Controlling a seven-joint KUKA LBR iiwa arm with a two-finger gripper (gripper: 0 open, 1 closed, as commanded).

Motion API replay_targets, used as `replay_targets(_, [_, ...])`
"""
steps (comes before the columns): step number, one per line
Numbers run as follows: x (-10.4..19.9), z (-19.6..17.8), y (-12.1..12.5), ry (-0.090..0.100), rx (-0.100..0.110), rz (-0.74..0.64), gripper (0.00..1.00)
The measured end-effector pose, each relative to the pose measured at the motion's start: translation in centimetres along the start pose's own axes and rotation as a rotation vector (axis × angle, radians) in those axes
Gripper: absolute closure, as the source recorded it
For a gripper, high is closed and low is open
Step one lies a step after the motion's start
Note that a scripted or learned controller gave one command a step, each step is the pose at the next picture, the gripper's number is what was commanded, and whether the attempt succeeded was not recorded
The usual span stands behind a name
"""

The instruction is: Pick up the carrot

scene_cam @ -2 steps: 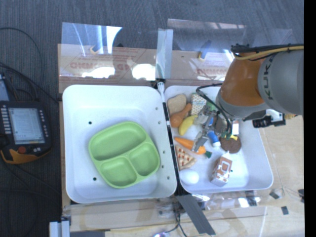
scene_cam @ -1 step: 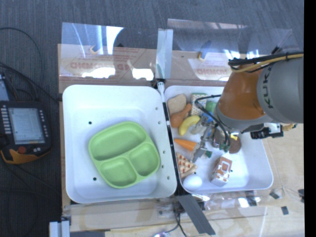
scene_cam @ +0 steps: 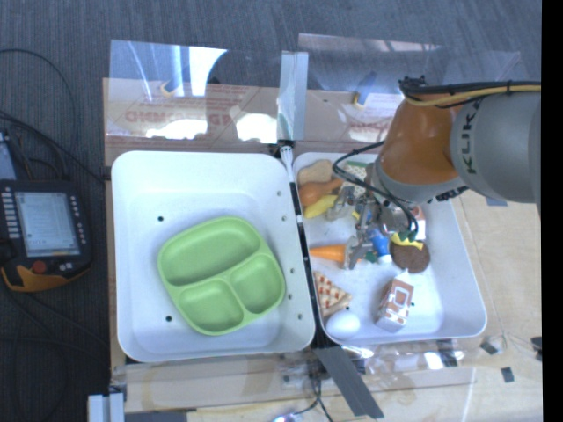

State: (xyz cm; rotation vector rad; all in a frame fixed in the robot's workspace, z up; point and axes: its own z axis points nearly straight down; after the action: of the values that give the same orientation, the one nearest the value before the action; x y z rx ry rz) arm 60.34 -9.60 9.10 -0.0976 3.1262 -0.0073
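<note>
Nearest the camera, the front edge of the surface (scene_cam: 264,372) carries a metal rail and a dark bracket just below the two white bins. The floor around it is dark grey carpet, and off to the left a black control pendant (scene_cam: 40,231) with a lit screen lies there with its cable looping away. Behind the bins stand clear plastic panels over a cardboard sheet.

The left bin (scene_cam: 141,183) holds one green plate (scene_cam: 222,275) with three compartments, lying flat near its middle.

The right bin (scene_cam: 457,297) is crowded. The carrot (scene_cam: 328,253), one only, is small, orange and tapered, lying flat on its side near the bin's left wall with its point toward the left bin. Near of it lie one waffle-patterned piece (scene_cam: 328,294), one white egg (scene_cam: 344,324) and one small carton (scene_cam: 396,302). One brown round item (scene_cam: 410,255) sits to the right, and yellow and tan food pieces lie at the far left corner.

The hand (scene_cam: 362,251) hangs just right of the carrot's thick end, under the grey arm with its orange band (scene_cam: 422,139); whether it is clenched or released I cannot tell.
</note>
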Motion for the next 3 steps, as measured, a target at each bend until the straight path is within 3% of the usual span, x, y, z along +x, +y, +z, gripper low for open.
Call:
replay_targets(1, [5.5,-0.1,0.4,-0.005,-0.002,0.574,0.00])
replay_targets(2, [3.9,-0.1,-0.5,0.000,-0.001,0.243,0.00])
replay_targets(3, [-1.7,0.0,-0.1,0.005,0.000,-0.134,0.00])
